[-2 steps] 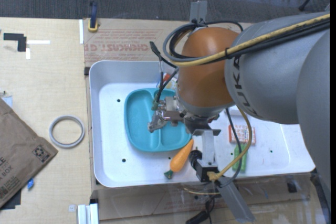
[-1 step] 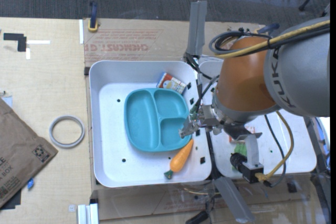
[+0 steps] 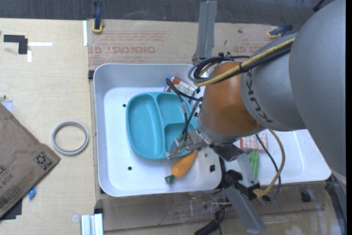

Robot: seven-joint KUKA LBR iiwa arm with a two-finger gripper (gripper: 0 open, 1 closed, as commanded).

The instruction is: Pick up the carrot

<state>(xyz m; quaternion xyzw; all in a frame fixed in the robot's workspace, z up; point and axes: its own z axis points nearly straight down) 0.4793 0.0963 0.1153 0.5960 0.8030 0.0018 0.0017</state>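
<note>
**Carrot just off the jaws, low in the near corner of the bin**

Jaws down inside the bin (image 3: pixel 100 118), under the orange band (image 3: pixel 223 104) of the arm (image 3: pixel 308 63), at the near rim of the teal divided plate (image 3: pixel 148 124). Open or closed: cannot tell, with dark cabling and the wrist crowding that spot. No sign of anything held between them.

Immediately toward the bin's near edge from the jaws: the carrot (image 3: pixel 185 164), flat on the white floor, close to the corner shared with the second bin (image 3: pixel 311 165). Touching the jaws or merely just beside them: too cluttered to say. Long axis on a slant, green stub (image 3: pixel 169 178) pointing at the near edge and away from the second bin, thick orange end rising toward the wrist. Clear of the plate by a narrow strip of white.

Judging from that: a short shift toward the near edge, plus a turn of the wrist to close across the slant rather than along it. Risk of the plate rim fouling one side.

Further out, a red-and-white packet (image 3: pixel 181 86) against the plate's far edge and a green item (image 3: pixel 254 165) in the second bin. Beyond the bin, on the table (image 3: pixel 44 80), a tape ring (image 3: pixel 70 137) and a cardboard box (image 3: pixel 19 165) at the near corner.
</note>
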